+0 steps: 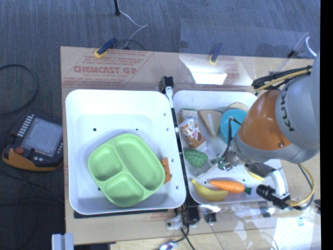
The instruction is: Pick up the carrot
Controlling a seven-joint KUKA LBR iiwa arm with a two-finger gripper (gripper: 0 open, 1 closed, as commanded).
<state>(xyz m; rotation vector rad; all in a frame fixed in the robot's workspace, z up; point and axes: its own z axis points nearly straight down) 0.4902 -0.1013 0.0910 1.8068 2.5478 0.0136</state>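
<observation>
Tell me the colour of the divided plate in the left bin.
The plate is light green, plain with no pattern, seen clearly in the camera view.

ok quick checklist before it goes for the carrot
1. Carrot in view, in the right bin, near its front edge: ok.
2. Carrot top uncovered: ok.
3. Carrot free of neighbours: not ok, it lies against the banana.
4. Gripper above the carrot: not ok, it sits behind it, beside the green leafy toy.
5. Gripper holds nothing: cannot tell.
6. Green plate out of the way, in the left bin: ok.
</observation>
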